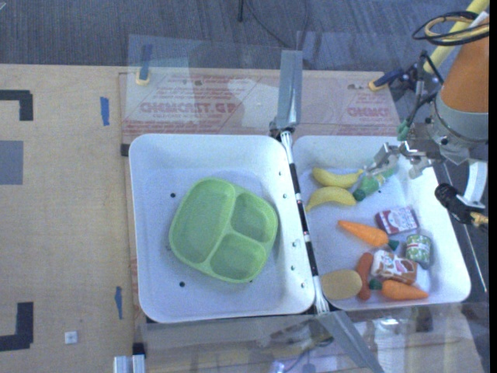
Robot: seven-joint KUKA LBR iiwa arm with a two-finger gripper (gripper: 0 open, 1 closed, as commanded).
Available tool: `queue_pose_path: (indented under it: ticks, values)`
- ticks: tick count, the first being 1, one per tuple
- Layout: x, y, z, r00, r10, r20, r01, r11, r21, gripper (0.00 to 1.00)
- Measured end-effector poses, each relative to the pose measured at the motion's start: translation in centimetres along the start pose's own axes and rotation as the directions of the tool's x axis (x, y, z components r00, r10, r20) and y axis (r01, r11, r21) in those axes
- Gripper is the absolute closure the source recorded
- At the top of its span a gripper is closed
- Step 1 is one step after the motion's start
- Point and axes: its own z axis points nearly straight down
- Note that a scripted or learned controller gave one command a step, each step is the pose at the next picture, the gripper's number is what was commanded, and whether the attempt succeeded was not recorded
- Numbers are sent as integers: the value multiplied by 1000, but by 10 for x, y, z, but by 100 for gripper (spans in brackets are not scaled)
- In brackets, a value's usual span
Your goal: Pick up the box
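Note:
The box (397, 221) is small and red with a white label. It lies flat in the right bin (458, 274), towards that bin's right side. My gripper (397, 162) hovers over the bin's far right corner, above and slightly right of the box and apart from it. Its fingers (382, 158) stand open with nothing between them. A green bottle (370, 184) lies just below the left finger, beside the bananas.
The right bin also holds two bananas (332, 187), carrots (362, 232), a small can (418, 249), a printed packet (393, 266) and a tan round item (342, 284). A green divided plate (224, 228) sits in the left bin (147, 169). Cables (450, 26) hang near the arm.

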Motion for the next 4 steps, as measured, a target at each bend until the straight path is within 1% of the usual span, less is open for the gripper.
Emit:
queue_pose_path:
  ticks: [1,2,3,4]
  values:
    - [-46,-34,101,983,183,0,-183,983,1,0]
    - [-60,-12,129,971,237,-4,-237,971,-1,0]
    - [-60,-11,123,971,237,-3,-237,971,2,100]
    - [-60,-28,113,927,374,-2,-374,927,2,100]
